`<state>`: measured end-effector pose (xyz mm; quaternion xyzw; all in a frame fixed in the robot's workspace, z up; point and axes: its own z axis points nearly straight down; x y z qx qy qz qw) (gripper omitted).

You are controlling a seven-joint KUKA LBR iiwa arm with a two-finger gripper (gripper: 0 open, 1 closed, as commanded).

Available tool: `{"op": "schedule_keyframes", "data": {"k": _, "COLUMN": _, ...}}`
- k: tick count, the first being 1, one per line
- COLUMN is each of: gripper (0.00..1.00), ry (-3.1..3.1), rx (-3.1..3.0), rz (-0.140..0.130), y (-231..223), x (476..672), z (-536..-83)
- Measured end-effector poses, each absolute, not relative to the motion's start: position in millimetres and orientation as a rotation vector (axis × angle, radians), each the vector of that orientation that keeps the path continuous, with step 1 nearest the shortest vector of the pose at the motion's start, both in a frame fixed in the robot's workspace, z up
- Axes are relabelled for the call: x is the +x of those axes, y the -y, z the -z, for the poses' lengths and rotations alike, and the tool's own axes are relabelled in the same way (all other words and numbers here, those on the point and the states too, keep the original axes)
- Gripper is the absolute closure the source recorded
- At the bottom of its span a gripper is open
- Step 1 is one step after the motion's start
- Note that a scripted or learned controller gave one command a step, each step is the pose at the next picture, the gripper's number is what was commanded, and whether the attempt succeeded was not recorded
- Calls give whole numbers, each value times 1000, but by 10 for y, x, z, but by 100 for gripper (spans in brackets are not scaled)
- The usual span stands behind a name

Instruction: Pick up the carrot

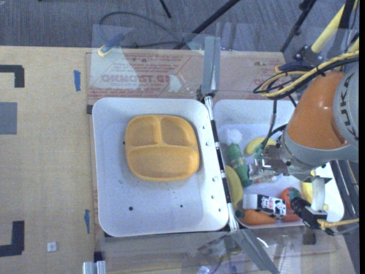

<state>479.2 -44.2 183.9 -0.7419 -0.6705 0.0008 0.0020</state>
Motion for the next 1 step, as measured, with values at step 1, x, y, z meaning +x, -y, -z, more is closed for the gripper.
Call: {"op": "schedule_keyframes", "data": {"k": 1, "gripper": 100, "ry": 1895, "rx": -2506, "rz": -1, "y": -798, "x": 4790, "z": -1837}}
